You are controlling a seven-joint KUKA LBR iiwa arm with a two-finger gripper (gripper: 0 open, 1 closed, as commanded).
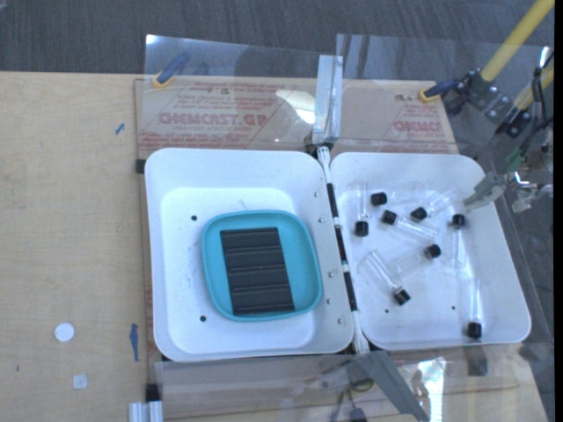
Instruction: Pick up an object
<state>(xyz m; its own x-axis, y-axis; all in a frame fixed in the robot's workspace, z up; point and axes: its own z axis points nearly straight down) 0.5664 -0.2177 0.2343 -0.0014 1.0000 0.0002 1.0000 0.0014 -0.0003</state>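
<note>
Capped clear vials (400, 284) scatter the right bin (501, 323); gripper (486, 192) hovers at its far edge, jaw state unclear.

My wooden bench (62, 192) carries two white bins: the left bin (167, 200) mid-frame, the right bin (501, 297) beside it, touching. A small white disc (64, 331) lies lower left.

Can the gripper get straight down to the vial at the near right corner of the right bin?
Probably yes: the vial lies alone, nothing over it, though close to the bin wall.
</note>
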